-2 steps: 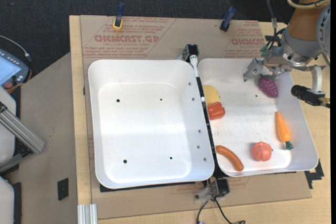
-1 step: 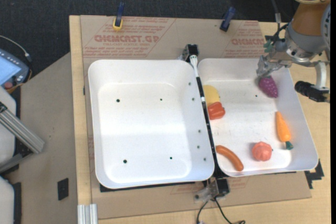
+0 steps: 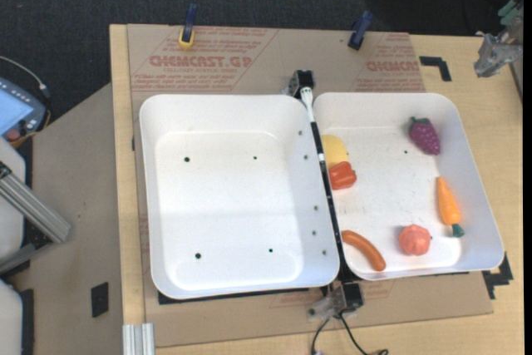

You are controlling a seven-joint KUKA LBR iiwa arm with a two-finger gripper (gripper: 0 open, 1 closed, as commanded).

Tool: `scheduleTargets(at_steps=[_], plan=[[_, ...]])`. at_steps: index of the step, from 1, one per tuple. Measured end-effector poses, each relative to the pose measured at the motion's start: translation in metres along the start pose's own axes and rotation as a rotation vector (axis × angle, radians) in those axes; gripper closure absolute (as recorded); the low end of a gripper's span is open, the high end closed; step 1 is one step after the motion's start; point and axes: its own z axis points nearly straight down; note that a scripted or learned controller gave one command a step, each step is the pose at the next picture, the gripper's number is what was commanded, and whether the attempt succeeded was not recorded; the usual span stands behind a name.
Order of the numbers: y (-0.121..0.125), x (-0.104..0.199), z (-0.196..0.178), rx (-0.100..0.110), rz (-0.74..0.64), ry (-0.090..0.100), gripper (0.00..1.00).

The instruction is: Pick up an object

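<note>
Two shallow white bins side by side on a brown cardboard sheet [image 3: 208,58] laid over the bench [image 3: 79,179].

Left bin [image 3: 224,204]: bare white floor with four small dark holes.

Right bin [image 3: 382,179], six toy foods:
- purple grapes [image 3: 424,135] near the far right corner;
- orange carrot [image 3: 449,205] lying along the right edge, green tip toward the near right corner;
- pinkish-red round fruit [image 3: 415,239] close to the near edge, just left of the carrot's tip;
- orange-red sausage [image 3: 363,249] lying slantwise in the near left corner;
- yellow piece [image 3: 334,149] against the left edge, beside the seam between the bins;
- red pepper [image 3: 342,175] touching the yellow piece on its near side, also against the left edge.

Two blue clamps [image 3: 189,22] [image 3: 361,30] on the cardboard's far edge.

Gripper [image 3: 497,54] at the bench's far right corner, well apart from both bins and from every toy; too small and blurred to tell whether open or closed; nothing seen in its hold.
</note>
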Motion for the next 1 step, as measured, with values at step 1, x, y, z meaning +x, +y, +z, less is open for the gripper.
scheduleTargets(at_steps=[1], plan=[[-0.0296, 0.0485, -0.0649, 0.01, -0.007, 0.009, 1.0]])
